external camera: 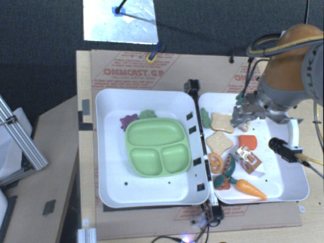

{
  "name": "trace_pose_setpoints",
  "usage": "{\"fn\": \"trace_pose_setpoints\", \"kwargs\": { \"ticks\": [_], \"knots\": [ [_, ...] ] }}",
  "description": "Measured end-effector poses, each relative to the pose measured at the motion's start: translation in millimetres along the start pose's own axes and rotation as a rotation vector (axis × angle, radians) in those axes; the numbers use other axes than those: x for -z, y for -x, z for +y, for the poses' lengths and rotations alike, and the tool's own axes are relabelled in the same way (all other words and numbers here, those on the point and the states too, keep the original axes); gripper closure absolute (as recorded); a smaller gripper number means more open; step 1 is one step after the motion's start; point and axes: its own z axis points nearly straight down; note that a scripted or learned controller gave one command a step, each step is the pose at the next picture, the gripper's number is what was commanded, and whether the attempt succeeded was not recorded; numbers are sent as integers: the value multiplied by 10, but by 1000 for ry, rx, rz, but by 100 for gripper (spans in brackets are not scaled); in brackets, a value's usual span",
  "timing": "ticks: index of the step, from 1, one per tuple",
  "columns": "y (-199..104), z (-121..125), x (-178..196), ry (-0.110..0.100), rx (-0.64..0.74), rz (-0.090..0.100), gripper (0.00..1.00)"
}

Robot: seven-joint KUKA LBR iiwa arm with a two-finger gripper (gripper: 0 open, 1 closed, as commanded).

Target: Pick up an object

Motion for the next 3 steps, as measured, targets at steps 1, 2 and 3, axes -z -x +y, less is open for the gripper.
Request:
{"fn": "trace_pose_setpoints", "kwargs": {
  "ticks": [1, 2, 3],
  "knots": [
    [-482, -266, 65, -1, 2, 1, 100],
    [-505, -368, 30, -1, -4, -1, 100],
    [-497, -399, -67, 0, -6, -1, 100]
  ]
}}
